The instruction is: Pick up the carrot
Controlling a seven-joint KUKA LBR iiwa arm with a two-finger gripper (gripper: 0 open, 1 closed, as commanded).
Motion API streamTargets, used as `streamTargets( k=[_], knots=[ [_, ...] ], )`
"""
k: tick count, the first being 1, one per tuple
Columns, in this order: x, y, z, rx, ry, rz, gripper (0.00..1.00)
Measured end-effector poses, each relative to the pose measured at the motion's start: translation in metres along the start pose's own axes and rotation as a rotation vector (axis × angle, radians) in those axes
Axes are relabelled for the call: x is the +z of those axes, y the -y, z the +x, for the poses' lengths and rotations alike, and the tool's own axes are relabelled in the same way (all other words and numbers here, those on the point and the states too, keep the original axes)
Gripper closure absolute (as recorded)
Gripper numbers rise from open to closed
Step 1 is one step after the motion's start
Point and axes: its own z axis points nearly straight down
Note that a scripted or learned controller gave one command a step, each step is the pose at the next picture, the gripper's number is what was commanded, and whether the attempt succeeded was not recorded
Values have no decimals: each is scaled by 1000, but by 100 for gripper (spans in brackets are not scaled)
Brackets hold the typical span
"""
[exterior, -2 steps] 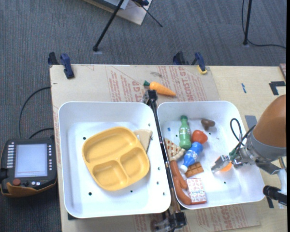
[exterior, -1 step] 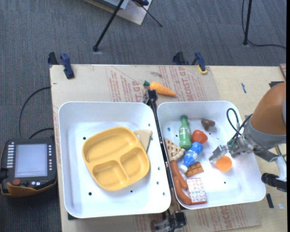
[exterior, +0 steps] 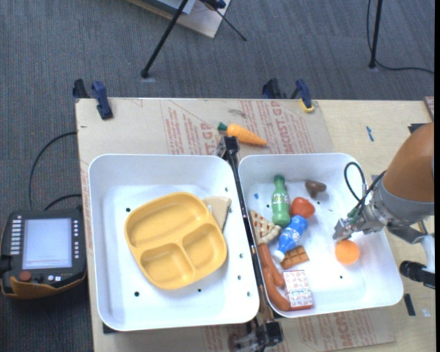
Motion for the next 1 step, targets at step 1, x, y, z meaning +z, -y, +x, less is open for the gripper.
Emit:
streamTargets(
  k=[1],
  knots=[
    [-9, 54, 9, -465, 4, 1, 100]
  ],
)
